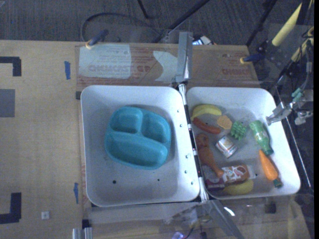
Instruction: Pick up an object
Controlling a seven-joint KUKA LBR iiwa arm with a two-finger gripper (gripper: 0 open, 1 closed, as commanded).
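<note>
The right bin (249, 97) holds several toy foods. A yellow banana (206, 110) lies at the back left above a red hot dog (207, 126), with an orange round piece (224, 122) beside them. Further right come a green studded block (239, 129), a green bottle (260, 136) and an orange carrot (269, 168). A silver box (227, 146) sits in the middle. A brown drumstick (206, 156), a red packet (233, 174) and a second banana (238, 187) lie toward the front. My gripper (277, 115) hangs at the bin's right rim, just right of the bottle, holding nothing that I can see.
The left bin (94, 133) contains a blue divided plate (138, 137). A metal divider (183, 59) and cardboard (114, 66) lie behind the bins. Stands and cables crowd the far right (299, 59).
</note>
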